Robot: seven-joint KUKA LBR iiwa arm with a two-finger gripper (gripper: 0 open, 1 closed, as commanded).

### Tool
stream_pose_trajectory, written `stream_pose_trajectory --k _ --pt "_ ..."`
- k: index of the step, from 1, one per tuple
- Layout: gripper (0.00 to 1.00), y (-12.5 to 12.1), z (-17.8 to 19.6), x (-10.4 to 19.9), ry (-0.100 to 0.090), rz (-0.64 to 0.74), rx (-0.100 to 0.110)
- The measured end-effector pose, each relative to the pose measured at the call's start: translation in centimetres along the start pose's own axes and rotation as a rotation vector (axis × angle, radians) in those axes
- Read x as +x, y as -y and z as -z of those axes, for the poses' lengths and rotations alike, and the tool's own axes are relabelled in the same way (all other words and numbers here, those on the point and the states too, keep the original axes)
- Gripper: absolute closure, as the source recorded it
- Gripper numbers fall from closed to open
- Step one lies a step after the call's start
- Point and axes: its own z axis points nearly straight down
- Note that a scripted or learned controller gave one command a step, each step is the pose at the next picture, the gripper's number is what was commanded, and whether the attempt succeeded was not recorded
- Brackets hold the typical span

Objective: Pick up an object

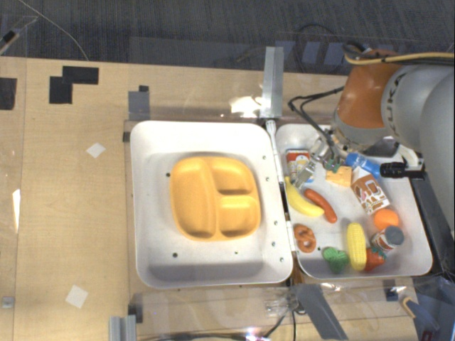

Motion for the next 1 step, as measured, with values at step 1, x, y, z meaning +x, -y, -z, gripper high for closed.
stream_pose_trajectory --k 1 --pt "1.0 0.07 1.26 -0.16 0.003 0.005 0.002"
